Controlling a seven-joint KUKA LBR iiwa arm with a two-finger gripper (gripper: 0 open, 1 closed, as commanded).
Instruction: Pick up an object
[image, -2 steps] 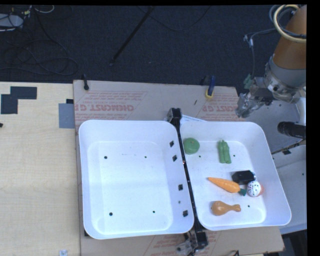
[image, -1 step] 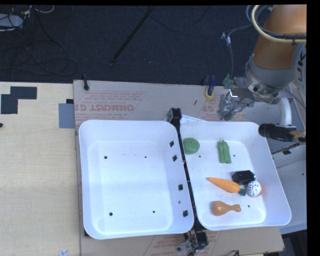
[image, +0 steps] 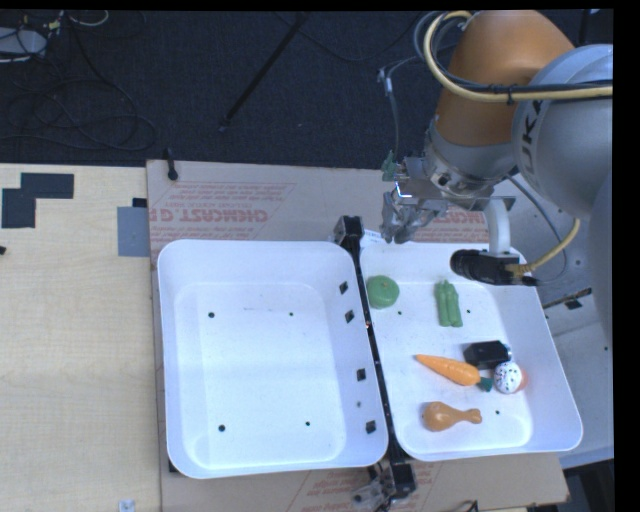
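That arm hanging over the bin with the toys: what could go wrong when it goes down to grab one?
The end effector sits near the back rim of the right bin, so a straight drop may hit the wall. The carrot, black block and spotted ball lie crowded together; reaching for one may shove the others. The round green piece could roll away.

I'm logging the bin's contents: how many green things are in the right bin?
2. A round green piece lies near the bin's left wall, at the far end. A long green piece lies to its right, beside the carrot's far side. The arm may hide others.
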